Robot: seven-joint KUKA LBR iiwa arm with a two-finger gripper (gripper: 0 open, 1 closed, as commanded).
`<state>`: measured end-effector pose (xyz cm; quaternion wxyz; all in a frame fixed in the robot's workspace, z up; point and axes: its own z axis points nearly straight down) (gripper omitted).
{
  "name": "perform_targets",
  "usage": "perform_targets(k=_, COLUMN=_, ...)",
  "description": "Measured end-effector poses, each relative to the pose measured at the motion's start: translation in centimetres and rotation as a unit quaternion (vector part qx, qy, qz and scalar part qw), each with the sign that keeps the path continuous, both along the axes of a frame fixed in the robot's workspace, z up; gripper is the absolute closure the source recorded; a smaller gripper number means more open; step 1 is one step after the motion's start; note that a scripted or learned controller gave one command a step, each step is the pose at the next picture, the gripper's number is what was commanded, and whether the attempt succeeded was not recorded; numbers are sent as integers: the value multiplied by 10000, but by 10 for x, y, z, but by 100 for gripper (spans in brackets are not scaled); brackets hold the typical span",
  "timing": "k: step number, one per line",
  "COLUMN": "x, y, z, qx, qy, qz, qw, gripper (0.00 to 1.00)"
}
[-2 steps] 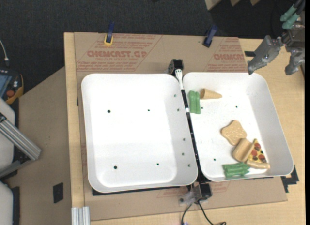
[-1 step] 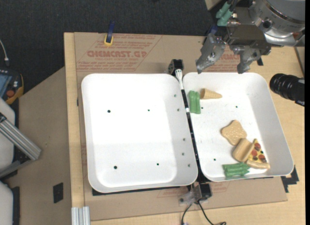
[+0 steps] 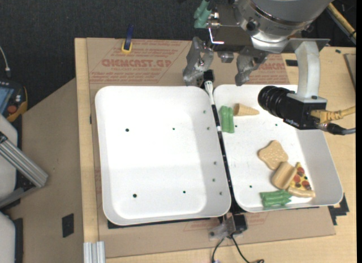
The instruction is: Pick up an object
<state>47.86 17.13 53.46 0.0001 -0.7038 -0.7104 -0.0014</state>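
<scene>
Right now your gripper (image 3: 222, 68) hangs above the far edge of the desk (image 3: 144, 58), over the seam where the two bins meet, with its two fingers (image 3: 195, 67) spread apart and nothing between them. All the candidates lie in the right bin (image 3: 325, 160); the left bin (image 3: 153, 149) offers nothing to grasp.

Your closest target is the green block (image 3: 227, 119), lying lengthwise just beside the right bin's inner wall, nearly straight below and a little toward you from the gripper. The small cone (image 3: 245, 110) sits just beside it, touching or almost so. To do this step well, bring the gripper toward you over the block, turn the fingers so they close across its narrow width, and come down straight; I judge the bin wall and the cone leave little room, so a skewed descent could snag either.

Farther off, near the bin's near corner, a biscuit (image 3: 272, 153), a bread slice (image 3: 281, 174), a pizza slice (image 3: 299, 182) and a green pod (image 3: 275, 198) crowd together; you would find those harder to single out.
</scene>
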Motion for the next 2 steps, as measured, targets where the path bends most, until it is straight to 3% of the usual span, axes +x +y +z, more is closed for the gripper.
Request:
perform_targets(k=1, x=1, y=-40, z=1, qx=-15, qy=10, qz=-67, qw=10000, gripper=0)
perform_targets(k=2, x=1, y=-38, z=12, qx=-8, qy=-8, qz=-51, qw=10000, gripper=100)
